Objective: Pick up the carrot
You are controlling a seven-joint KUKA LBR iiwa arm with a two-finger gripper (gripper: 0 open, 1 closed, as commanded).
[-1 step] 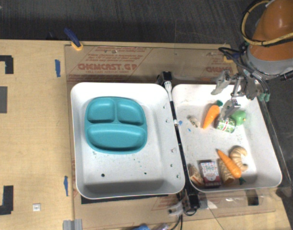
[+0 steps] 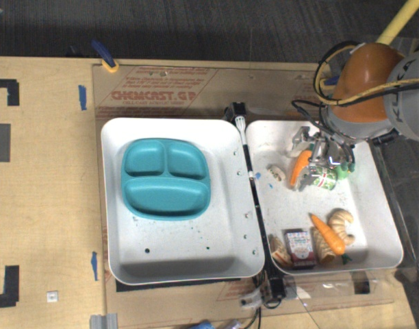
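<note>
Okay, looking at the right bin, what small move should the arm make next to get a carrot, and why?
Probably a short straight lift. The gripper sits low in the right bin with an orange carrot tilted at its fingers; raising it would show whether the grip is real. A second carrot lies nearer the front.

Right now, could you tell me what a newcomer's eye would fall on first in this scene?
The big teal three-compartment plastic plate stands out, lying in the left shallow white bin. In the right white bin, the grey arm's two-finger gripper hangs at the upper part over an orange carrot and a green-and-red can. A second orange carrot lies near the lower edge beside a pale bread roll.
</note>
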